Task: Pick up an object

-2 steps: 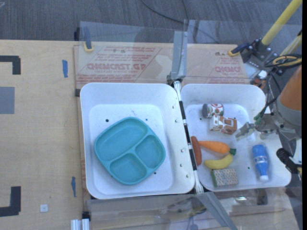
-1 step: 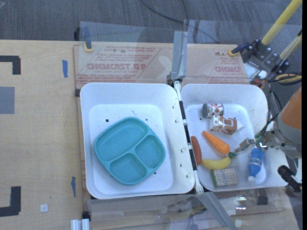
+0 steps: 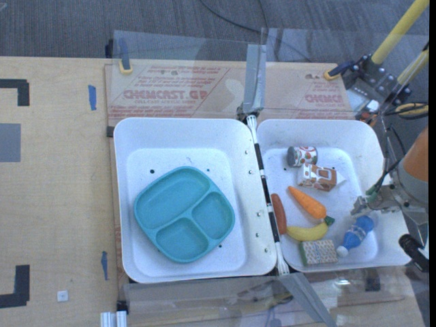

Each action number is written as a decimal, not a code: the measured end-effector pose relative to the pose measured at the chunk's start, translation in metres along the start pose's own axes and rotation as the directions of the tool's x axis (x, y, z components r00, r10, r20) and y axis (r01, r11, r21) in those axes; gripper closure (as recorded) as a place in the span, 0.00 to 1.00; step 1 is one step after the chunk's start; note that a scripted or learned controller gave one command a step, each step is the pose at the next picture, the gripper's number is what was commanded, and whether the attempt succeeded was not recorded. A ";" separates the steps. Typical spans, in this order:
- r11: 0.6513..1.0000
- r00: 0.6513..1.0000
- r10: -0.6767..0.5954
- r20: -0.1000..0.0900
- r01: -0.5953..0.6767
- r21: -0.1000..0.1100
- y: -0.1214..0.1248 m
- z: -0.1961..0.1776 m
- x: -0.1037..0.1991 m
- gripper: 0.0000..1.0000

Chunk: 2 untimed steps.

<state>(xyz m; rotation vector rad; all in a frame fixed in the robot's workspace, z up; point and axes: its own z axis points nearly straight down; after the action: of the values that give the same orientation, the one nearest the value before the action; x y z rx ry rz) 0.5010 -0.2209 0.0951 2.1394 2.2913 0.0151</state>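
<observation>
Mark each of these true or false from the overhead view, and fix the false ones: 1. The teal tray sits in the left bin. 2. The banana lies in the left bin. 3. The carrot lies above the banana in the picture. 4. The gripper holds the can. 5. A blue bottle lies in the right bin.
1. True: the teal tray is in the left bin.
2. False: the banana lies in the right bin.
3. True: the carrot is just above the banana.
4. False: the can lies apart from the gripper, at the bin's far end.
5. True: the blue bottle is near the gripper.
</observation>
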 end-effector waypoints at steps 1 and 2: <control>0.971 0.971 0.237 0.006 -0.238 0.014 0.099 -0.094 0.034 1.00; 0.971 0.972 0.237 0.006 -0.237 0.015 0.099 -0.094 0.034 0.00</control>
<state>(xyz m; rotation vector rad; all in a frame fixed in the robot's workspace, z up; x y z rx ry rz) 0.5963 -0.1802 0.1899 2.4041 2.0252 -0.0058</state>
